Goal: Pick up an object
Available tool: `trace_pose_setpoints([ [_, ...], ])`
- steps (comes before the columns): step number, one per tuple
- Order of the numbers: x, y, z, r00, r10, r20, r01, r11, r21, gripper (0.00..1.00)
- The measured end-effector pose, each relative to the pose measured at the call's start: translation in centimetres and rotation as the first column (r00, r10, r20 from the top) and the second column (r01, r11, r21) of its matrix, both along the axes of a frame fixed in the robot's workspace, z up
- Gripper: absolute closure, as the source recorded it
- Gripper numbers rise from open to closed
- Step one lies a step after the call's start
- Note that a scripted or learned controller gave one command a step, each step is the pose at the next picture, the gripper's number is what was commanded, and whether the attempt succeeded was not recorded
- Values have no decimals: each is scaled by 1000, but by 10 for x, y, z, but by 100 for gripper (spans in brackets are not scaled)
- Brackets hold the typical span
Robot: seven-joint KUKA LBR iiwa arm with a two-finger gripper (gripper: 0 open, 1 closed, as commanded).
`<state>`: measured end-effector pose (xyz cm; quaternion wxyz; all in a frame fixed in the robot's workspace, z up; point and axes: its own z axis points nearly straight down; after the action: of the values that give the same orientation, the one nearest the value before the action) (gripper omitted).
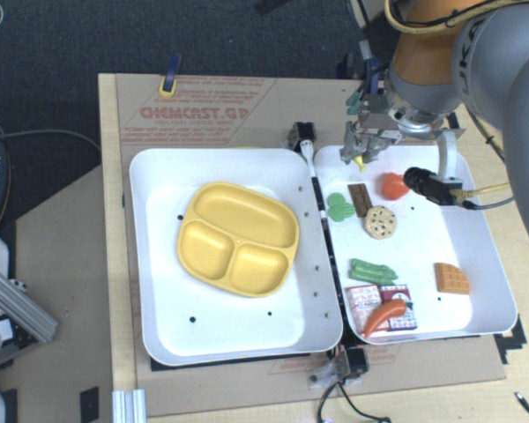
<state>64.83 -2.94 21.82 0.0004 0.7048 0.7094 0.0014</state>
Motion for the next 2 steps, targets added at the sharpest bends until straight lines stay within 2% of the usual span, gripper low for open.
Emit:
trace_pose_setpoints([
  [1, 17, 17, -2, 1000, -4, 1, 4, 1000, -2, 100],
  [2, 20, 18, 0, 1000, -5, 0, 5, 1000, -3, 100],
])
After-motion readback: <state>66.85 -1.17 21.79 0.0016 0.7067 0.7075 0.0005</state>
